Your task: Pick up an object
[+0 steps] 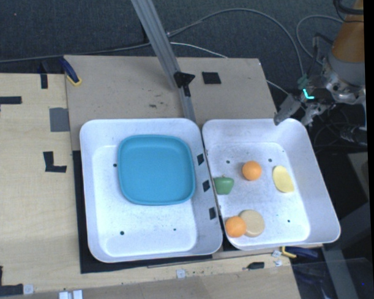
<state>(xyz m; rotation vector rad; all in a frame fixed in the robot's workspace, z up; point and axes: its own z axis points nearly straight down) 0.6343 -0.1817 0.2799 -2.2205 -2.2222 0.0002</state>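
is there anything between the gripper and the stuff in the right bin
Nothing visible blocks the way. The gripper hangs over the far right corner of the right bin, and the bin floor between it and the nearest pieces, the orange ball and the yellow piece, is bare.

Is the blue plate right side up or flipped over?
Right side up: the blue plate lies flat in the left bin, raised rim around a flat centre.

1. White bins: two, left bin [96, 179] and right bin [310, 172].
2. Blue plate [156, 169]: one.
3. Orange balls: two [252, 170] [235, 227].
4. Yellow piece [283, 178]: one.
5. Green piece [224, 185]: one.
6. Beige disc [253, 223]: one.
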